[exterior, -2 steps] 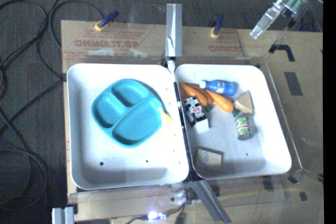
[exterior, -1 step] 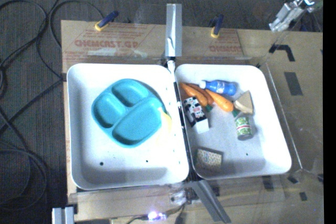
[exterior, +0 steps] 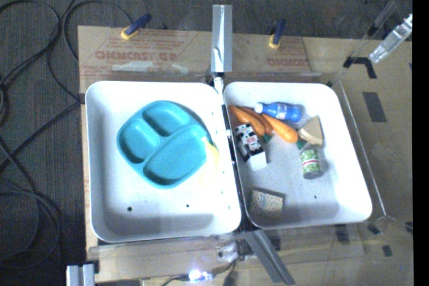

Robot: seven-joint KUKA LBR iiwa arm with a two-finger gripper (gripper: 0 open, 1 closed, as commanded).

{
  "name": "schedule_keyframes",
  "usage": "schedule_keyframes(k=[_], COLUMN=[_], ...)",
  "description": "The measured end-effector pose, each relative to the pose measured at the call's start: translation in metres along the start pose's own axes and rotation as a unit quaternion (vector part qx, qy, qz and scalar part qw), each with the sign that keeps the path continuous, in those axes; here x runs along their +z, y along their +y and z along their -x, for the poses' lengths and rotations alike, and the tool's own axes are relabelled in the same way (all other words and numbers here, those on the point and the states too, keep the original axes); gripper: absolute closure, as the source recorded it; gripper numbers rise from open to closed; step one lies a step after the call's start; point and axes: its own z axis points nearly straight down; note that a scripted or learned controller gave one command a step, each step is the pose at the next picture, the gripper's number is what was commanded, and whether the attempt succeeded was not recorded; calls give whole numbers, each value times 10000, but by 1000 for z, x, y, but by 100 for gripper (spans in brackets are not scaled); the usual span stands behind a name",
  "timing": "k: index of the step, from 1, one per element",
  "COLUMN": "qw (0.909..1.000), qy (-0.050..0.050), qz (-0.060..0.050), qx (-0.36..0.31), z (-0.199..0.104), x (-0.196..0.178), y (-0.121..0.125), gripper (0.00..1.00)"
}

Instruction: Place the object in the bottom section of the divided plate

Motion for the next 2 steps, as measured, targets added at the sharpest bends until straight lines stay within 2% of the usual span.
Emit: schedule_keyframes(k=[2], qw=[10000], qy=[16], qz=[-27], qx=[-1], z=[1], x=[-13], y=[3], gripper=[100])
